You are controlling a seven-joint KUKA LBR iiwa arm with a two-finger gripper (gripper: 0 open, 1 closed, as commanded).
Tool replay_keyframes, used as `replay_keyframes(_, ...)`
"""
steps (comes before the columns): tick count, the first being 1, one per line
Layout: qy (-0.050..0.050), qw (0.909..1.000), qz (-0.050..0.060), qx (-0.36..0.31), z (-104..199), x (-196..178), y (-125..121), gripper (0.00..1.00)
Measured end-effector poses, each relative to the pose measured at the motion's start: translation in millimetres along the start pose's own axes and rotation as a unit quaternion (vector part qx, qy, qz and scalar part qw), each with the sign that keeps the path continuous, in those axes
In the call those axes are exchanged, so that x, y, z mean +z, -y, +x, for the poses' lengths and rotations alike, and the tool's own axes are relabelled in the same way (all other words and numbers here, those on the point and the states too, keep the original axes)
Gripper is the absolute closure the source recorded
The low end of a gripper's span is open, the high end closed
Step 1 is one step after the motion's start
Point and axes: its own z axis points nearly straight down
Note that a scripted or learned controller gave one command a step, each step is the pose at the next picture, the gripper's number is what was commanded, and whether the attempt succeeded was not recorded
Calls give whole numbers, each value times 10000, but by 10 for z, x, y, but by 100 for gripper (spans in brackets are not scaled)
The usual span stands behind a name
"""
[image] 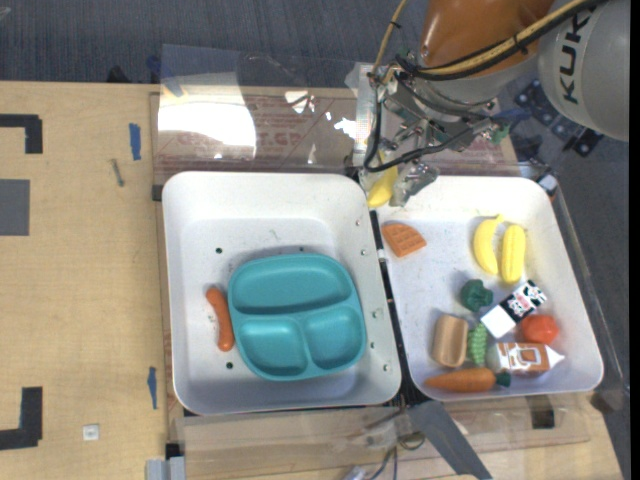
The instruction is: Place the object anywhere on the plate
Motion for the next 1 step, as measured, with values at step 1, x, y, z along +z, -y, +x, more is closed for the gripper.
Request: replay_keyframes(1, -21, 9920, -12, -1264, 264, 109, -554, 100)
